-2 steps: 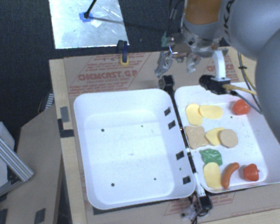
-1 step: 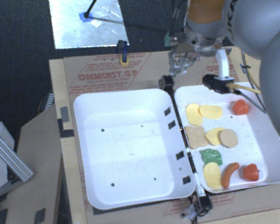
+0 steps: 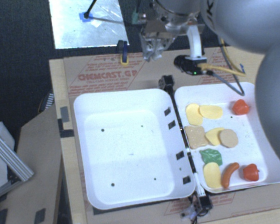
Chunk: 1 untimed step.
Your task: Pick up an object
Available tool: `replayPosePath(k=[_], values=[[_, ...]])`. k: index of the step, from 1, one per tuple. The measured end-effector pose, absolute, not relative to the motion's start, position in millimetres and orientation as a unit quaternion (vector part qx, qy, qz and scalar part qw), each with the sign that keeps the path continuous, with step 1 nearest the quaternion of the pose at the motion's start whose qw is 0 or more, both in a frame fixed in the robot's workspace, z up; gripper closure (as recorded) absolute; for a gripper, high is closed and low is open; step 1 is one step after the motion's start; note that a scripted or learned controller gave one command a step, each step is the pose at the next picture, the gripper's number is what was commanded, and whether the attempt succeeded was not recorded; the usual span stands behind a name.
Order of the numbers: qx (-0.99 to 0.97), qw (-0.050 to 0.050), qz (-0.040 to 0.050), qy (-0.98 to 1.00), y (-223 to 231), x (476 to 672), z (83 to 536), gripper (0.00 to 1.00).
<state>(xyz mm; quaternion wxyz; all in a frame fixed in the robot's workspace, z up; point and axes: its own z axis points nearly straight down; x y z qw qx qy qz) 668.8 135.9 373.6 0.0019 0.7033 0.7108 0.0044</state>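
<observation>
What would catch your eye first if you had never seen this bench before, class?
First, the big grey arm filling the upper right, its end effector hanging above the far edge of the bench, beyond the bins. Next, the right bin with its bright toy food: yellow slices, two tomatoes, a sausage and a green leaf.

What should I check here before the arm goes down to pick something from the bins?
1. Pickable items present: ok. The right bin holds toy food, including a sausage and a bread slice.
2. Gripper above a target: not ok. It sits beyond the bins' far edge, over the cardboard sheet.
3. Gripper carrying nothing: cannot tell.
4. Items separated enough to grasp: ok for the tomato, which lies apart; not ok for the bread slice, which touches its neighbours.
5. Left bin as a source: not ok.
</observation>
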Motion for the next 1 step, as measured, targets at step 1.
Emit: replayPosePath(k=[1], values=[[0.705,0.001,0.0015,0.709,179.9,668.8,403.5,1.00]])
